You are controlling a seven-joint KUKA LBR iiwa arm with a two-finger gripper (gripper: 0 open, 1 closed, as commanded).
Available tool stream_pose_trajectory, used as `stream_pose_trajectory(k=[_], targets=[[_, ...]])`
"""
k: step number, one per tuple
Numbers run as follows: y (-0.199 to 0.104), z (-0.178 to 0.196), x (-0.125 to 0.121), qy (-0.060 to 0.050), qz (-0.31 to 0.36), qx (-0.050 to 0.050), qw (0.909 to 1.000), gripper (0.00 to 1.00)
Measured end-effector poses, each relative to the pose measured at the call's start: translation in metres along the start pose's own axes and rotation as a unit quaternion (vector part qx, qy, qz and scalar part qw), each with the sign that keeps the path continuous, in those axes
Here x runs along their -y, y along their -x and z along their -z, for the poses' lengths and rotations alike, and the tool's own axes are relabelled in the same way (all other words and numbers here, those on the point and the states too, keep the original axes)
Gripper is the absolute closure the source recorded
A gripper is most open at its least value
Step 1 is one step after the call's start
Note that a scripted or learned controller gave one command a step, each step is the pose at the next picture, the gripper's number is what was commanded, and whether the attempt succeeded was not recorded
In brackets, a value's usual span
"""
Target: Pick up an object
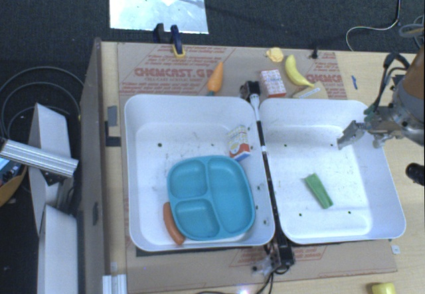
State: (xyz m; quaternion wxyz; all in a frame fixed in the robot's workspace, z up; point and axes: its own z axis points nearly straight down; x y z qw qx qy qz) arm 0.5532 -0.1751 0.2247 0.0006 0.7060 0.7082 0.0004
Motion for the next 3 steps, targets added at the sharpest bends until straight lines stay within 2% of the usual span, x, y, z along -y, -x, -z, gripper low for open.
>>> stream_pose_trajectory(k=[1,2,3], targets=[[-0.033,-0.138,0.027,-0.007,0.0,-0.003,1.0,0.0],[-0.03,-0.12,0.022,0.001,-0.001,0.0,1.0,1.0],[-0.12,-0.035,-0.017,0.005,0.005,-0.001,1.0,1.0]])
